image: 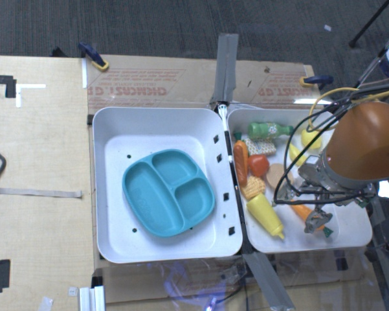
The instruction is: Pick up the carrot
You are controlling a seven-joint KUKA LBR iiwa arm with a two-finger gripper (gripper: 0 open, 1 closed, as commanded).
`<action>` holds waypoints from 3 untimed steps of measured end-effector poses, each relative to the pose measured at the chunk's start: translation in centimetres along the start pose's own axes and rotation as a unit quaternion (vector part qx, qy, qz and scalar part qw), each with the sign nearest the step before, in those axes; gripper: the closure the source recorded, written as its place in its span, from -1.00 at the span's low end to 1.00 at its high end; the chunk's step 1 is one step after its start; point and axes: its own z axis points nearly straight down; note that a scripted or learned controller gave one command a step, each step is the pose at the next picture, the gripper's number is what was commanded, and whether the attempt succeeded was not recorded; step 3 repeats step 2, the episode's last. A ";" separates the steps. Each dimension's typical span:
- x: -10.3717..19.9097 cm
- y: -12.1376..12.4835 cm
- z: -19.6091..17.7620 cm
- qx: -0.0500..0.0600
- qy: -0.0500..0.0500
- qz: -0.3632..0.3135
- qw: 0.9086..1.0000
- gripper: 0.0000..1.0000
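The carrot [302,211] is a small orange piece lying near the front of the right bin [349,238], with what looks like a greenish end [327,232] beyond it. My gripper [316,221] hangs straight down over the carrot's front end, below the orange-banded wrist [366,141]. It sits right at or on the carrot. The arm's body and cables hide much of the contact, so I cannot make out a grasp.
The right bin also holds a yellow mustard bottle [266,214], a waffle piece [252,188], a red sausage [241,161], a red round fruit [259,166], a green bottle [270,130] and a yellow fruit [302,148]. A blue divided plate [169,192] lies in the left bin [103,173].
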 end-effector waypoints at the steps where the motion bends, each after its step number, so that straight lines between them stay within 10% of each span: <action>1: 0.1 1.0 1.7 0.000 0.003 -0.118 0.993 -1.00; 2: -0.2 1.0 0.8 0.001 0.001 -0.118 0.993 1.00; 3: -0.2 1.0 0.8 0.001 0.001 -0.118 0.993 1.00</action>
